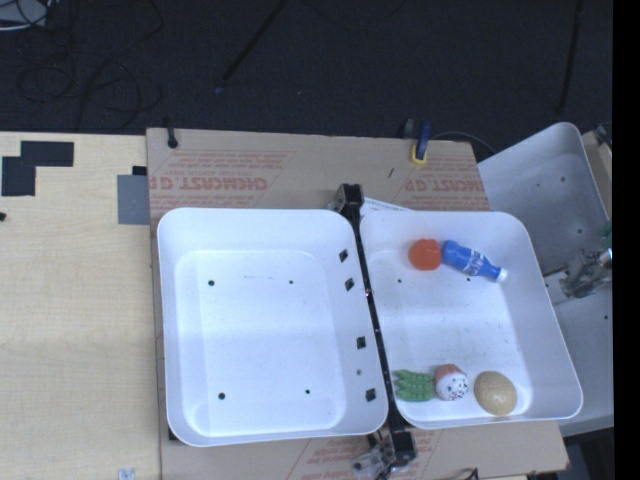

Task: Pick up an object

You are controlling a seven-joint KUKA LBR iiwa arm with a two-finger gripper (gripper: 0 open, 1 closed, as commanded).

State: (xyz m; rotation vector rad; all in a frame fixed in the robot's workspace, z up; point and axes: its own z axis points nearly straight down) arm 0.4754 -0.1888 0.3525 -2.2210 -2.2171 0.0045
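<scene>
The blue bottle [468, 259] lies on its side in the upper part of the right bin [548, 313], its long axis running from upper left to lower right, with the pale cap end pointing lower right toward the frame's right edge. That makes it the object closest to the small metallic shape at the right edge, which I take to be the gripper [588, 271]. It is too small and blurred to be sure, and I cannot tell whether it is apart or together. From there the bottle lies to the left at about the same height in the frame, well apart from it, with the bin's right wall between them. A grasp would probably go best across the bottle's narrow width, not along its length. An orange ball [425, 254] sits just beside the bottle's butt end and could be nudged. Along the same bin's lower wall are a green toy [412, 385], a white ball with red spots [451, 382] and a beige egg-shaped object [495, 392]. The left bin [170, 318] shows a bare white floor.
</scene>
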